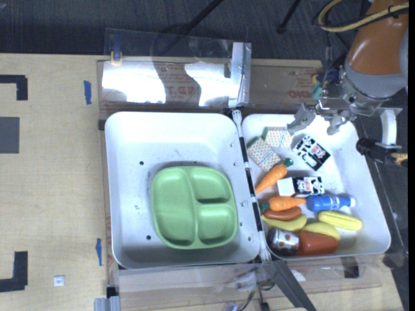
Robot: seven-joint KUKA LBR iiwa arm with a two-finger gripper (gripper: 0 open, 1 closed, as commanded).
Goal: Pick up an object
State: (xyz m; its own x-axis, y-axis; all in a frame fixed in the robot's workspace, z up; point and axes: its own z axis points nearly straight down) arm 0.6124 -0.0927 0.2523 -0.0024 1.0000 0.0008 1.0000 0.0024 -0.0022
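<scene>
Look to the right bin (373, 199) and you'll see the candidates for picking heaped in its lower half: two carrots, one (271, 177) slanting up toward the bin's middle and another (285, 203) lying flat below it, a blue bottle (329, 203) with a white cap pointing right, a yellow banana (338, 221) under the bottle, a red piece (316, 242) at the bottom edge, and a dark shiny can (283, 240) just left of it. Higher up lie two checkered packets (270, 144) and a black-and-white printed box (310, 151); a second, smaller one (307, 185) sits beside the bottle. The gripper (320, 120) hangs over the upper part of that bin, its two fingers spread wide with nothing between them, just above the printed box. In the left bin (123, 173) you have a green divided tray (193, 206) sitting toward the lower middle. Both bins rest on a pale wooden bench (48, 173) marked with black corners and blue tape, and a clear plastic sheet (175, 70) stands behind the left bin at the upper middle of the frame.
</scene>
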